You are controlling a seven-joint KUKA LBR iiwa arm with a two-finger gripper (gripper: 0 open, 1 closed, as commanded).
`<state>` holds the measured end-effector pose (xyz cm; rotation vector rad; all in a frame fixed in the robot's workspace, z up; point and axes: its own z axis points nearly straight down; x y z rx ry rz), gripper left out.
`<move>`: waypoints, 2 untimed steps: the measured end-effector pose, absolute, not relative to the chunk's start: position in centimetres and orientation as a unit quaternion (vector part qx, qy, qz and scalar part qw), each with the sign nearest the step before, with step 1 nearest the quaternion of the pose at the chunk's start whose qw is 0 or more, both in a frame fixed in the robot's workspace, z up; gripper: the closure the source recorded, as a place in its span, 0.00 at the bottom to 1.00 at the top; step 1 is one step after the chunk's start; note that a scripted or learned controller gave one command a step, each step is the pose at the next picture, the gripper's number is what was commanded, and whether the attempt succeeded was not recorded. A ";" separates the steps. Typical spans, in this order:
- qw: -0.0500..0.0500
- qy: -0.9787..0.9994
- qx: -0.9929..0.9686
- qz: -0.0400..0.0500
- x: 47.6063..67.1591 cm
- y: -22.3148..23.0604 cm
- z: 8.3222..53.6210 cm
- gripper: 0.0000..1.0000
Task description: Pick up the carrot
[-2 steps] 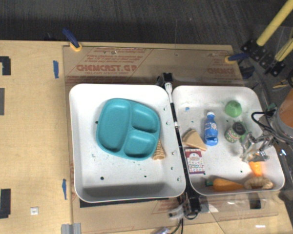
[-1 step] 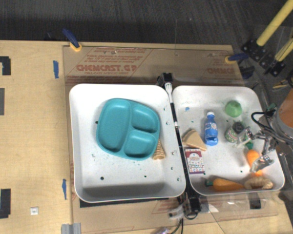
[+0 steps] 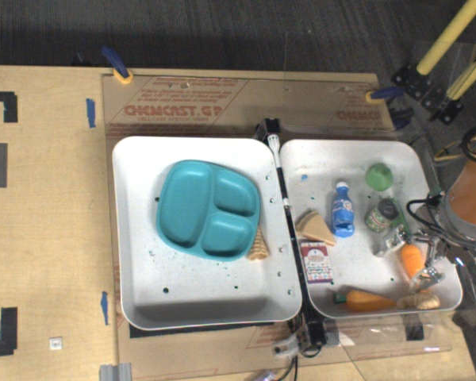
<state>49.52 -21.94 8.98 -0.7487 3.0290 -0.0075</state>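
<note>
The carrot [image 3: 370, 299] is long and orange with a dark green end. It lies along the front wall of the right bin [image 3: 357, 159]. My gripper [image 3: 412, 258] is low over that bin's right side, just behind and to the right of the carrot. Its metal fingers [image 3: 393, 242] stand apart, so it is open. A short orange piece [image 3: 412, 259] sits between the fingers, and I cannot tell whether they touch it. The arm's orange band [image 3: 470, 198] is at the right edge.
The right bin also holds a blue bottle [image 3: 343, 210], a green round thing [image 3: 378, 176], a small jar [image 3: 383, 213], a tan wedge [image 3: 316, 226], a red and white packet [image 3: 316, 262] and a beige piece [image 3: 425, 301]. The left bin [image 3: 135, 236] holds a teal divided plate [image 3: 209, 209] and a cone [image 3: 258, 246].
</note>
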 end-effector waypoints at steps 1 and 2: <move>0.015 0.971 -0.240 -0.004 49.8 -21.9 10.3 1.00; 0.015 0.971 -0.240 -0.004 49.8 -21.9 10.2 0.00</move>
